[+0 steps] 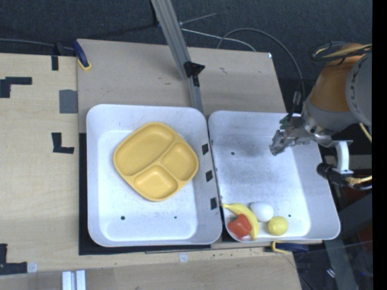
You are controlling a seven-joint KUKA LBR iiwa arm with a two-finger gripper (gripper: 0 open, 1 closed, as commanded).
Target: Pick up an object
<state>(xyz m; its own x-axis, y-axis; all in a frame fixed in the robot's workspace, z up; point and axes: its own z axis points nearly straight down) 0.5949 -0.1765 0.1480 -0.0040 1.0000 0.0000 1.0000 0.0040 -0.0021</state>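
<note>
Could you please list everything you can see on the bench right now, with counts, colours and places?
bins: 2, white, side by side on the bench
tray: 1, yellow, three compartments, in the left bin
banana: 1, yellow, near edge of the right bin
red item: 1, red, against the banana
egg: 1, white, beside the banana
ball: 1, yellow, right of the egg
gripper: 1, grey, over the right bin's far right part
arm: 1, grey with orange band, from the right

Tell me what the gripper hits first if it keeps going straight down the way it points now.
Most likely the bare floor of the right bin. The gripper points down over its upper part, well away from the toys in the near corner. Its height above the floor is hard to judge.
</note>
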